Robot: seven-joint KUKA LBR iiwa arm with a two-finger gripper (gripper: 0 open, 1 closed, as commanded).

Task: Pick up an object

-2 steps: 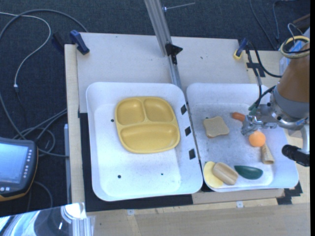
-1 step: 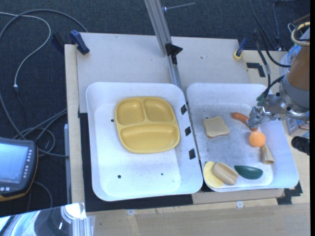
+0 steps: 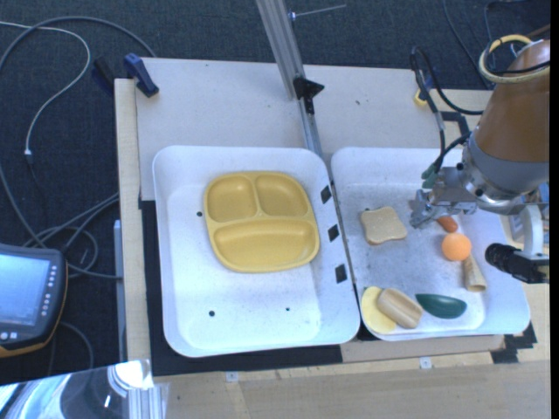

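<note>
camera view: the grey gripper [image 3: 434, 208] hangs over the right white bin [image 3: 349, 168]; i cannot tell its finger state. it may knock away the small round orange ball [image 3: 455, 248], just beside it.

Two white bins [image 3: 175, 234], one yellow divided plate [image 3: 260, 219], and perhaps seven small food items [image 3: 383, 225].

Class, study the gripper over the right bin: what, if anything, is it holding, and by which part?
It cannot be told. The gripper hangs low over the right bin, between the toast slice and a small orange-red piece, but nothing visibly sits between its fingers.
</note>
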